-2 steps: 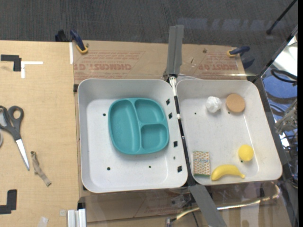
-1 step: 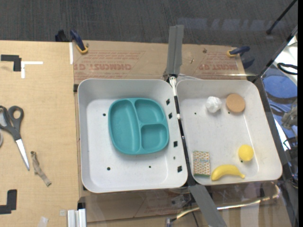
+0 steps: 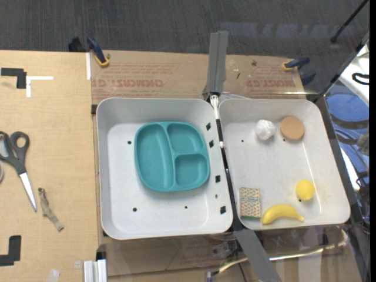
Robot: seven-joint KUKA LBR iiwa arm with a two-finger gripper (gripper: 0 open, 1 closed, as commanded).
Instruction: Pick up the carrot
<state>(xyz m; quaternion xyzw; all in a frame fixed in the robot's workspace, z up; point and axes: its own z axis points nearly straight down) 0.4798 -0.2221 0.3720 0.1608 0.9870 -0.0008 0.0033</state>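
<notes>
Fruit is met first at the near edge of the right bin: a yellow banana lies along the front wall, with a small printed packet just beside its left end and a lemon a little behind it, apart from both. In the left bin a teal divided plate is set near the middle, its compartments bare. On the desk to the left, well apart from the bins, a pair of scissors is laid. Toward the far wall of the right bin a crumpled white ball and a round tan disc are seen side by side, close but seemingly not touching. Beyond the bins, cardboard is held down by blue clamps. The carrot's place cannot be told with any confidence; the tan disc is nearest to it in colour, yet its shape is not what would be expected. Whether the tool is wide or narrow cannot be told either. The step in hand is judged to be the search and approach, with nothing yet lifted. For it to be done well, the target should be confirmed before any descent is made, the tool should be brought down from straight above, and the white ball should be kept clear of the closing path
</notes>
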